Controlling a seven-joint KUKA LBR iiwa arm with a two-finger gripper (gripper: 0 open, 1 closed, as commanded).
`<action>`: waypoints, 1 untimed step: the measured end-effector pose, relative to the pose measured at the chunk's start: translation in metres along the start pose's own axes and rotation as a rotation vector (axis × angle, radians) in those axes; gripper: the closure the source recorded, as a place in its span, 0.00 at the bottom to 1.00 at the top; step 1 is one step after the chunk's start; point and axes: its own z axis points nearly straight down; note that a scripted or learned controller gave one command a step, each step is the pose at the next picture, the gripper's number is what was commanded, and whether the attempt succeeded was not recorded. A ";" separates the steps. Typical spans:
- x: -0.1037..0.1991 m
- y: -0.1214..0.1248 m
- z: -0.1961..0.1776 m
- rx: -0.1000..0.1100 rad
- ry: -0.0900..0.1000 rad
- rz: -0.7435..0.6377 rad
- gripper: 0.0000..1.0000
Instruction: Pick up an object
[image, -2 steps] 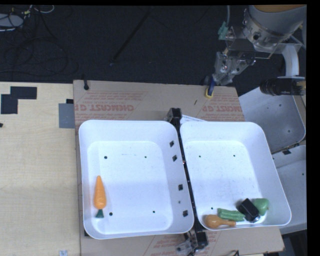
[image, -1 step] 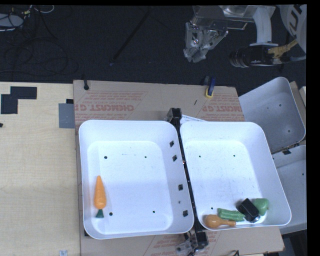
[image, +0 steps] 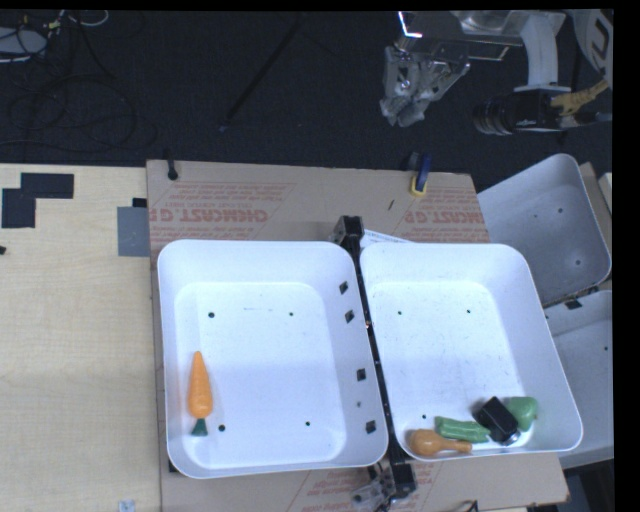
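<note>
An orange toy carrot (image: 200, 386) with a green stub lies near the front left corner of the left bin (image: 250, 268). In the right bin's (image: 450, 262) front right corner sit an orange pear-shaped piece (image: 436, 443), a green piece (image: 461, 430), a black block (image: 496, 420) and a rounded green piece (image: 522, 409), bunched together. My gripper (image: 405, 100) hangs high above the bench's far side, well away from both bins, with nothing seen between its fingers.
Both bins rest on a brown cardboard sheet (image: 300, 205) on a light wooden bench. A black divider clip strip (image: 362, 330) runs between the bins. A grey metal panel (image: 550, 215) stands to the right. A yellow and blue clamp (image: 420, 178) sits at the cardboard's far edge.
</note>
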 end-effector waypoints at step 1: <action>-0.073 -0.009 0.061 0.007 -0.001 0.006 1.00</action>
